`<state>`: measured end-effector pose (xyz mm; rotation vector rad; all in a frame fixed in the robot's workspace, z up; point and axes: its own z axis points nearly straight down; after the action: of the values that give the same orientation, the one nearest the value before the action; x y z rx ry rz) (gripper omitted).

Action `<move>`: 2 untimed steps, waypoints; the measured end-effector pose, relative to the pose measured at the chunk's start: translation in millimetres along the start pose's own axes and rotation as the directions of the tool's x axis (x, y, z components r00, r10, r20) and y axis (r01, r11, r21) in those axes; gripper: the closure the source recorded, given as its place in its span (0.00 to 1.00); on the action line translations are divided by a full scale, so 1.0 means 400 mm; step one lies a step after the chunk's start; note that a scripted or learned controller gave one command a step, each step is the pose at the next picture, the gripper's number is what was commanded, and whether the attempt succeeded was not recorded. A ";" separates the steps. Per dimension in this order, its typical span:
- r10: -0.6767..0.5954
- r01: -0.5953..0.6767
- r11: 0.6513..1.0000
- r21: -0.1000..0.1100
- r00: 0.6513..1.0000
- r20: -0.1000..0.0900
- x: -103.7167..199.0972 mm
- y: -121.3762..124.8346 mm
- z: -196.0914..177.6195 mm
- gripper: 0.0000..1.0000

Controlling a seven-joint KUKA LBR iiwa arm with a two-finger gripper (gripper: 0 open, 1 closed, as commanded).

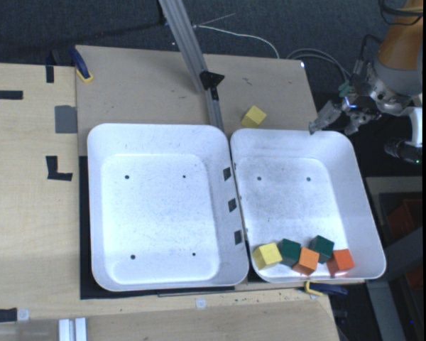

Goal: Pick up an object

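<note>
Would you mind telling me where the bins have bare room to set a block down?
The left bin is bare throughout. The right bin is free from its far wall to mid-floor; its near edge is crowded with blocks.

Most of the right bin (341, 163) floor lies open, from its middle toward twelve o'clock. Blocks crowd its six o'clock wall: a yellow block (267, 254), two green blocks (290, 249), an orange block (307, 260) and a red block (340, 261), packed close. A slanted metal pole (187, 38) stands at eleven o'clock.
</note>
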<state>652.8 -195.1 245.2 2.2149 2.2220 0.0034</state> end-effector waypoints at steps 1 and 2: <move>0.002 -0.002 1.000 0.010 1.000 -0.001 -0.035 0.070 0.163 0.00; 0.001 -0.001 1.000 -0.004 1.000 0.001 -0.036 0.071 -0.108 0.00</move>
<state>680.8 -209.4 288.5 2.2133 2.2179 0.0064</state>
